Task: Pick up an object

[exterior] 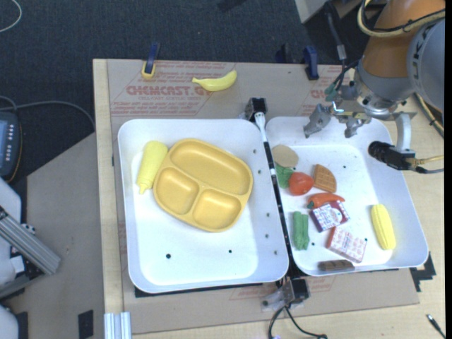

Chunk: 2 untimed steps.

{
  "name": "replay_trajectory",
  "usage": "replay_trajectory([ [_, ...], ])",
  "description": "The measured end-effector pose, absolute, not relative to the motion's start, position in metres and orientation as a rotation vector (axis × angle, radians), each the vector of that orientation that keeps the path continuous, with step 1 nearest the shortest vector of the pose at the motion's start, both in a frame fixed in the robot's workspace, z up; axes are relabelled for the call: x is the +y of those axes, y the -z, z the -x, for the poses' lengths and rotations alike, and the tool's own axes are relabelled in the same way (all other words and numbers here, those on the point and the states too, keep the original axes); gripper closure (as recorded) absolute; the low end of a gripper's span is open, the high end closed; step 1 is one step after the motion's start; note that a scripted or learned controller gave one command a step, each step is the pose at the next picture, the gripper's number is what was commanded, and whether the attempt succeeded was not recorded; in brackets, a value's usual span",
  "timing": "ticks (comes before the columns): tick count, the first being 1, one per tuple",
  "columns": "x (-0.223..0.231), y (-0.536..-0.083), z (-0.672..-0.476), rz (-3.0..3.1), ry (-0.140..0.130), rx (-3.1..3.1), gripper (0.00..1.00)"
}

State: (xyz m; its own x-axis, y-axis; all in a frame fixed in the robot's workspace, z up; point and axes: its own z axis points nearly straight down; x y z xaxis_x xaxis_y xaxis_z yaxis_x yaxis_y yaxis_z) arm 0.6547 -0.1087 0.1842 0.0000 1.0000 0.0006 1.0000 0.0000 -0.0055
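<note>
White plastic, shallow and round-cornered, formed both bins on the cardboard-topped table (106,189); the left bin (141,260) and the right bin (402,217) stood side by side, edges touching along the centre. Left bin contents: a yellow three-compartment plastic tray (203,183), set at a slant; a yellow toy corn cob (150,165) touching the tray's left rim. Right bin contents, clustered in its left and lower parts: a tan oval piece (285,155) near the upper left; a red toy tomato (301,183) just below it, with a green leafy piece (284,176) beside it; an orange-brown waffle-like wedge (325,178) to the tomato's right; a small purple-and-white packet (326,216) under a red strip; a green toy pod (301,230) left of the packet; a red-and-white patterned packet (347,244) lower down; a dark brown bar (335,265) at the lower rim; a second yellow toy corn cob (383,226) near the right wall, well apart from the cluster. A yellow toy banana (216,82) lay on the table beyond the left bin. The grey arm with orange band (395,34) reached in from the right; its end effector (337,121) hovered over the upper edge of the right bin, fingers spread apart and grasping nothing, clear of every object.
</note>
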Motion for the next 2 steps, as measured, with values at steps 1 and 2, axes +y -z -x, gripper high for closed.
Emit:
replay_trajectory([
  [1, -0.107, -0.140, -0.661, 2.217, -0.004, -2.221, 0.00],
  [2, -0.107, -0.088, -0.661, 2.220, -0.001, -2.222, 0.00],
])
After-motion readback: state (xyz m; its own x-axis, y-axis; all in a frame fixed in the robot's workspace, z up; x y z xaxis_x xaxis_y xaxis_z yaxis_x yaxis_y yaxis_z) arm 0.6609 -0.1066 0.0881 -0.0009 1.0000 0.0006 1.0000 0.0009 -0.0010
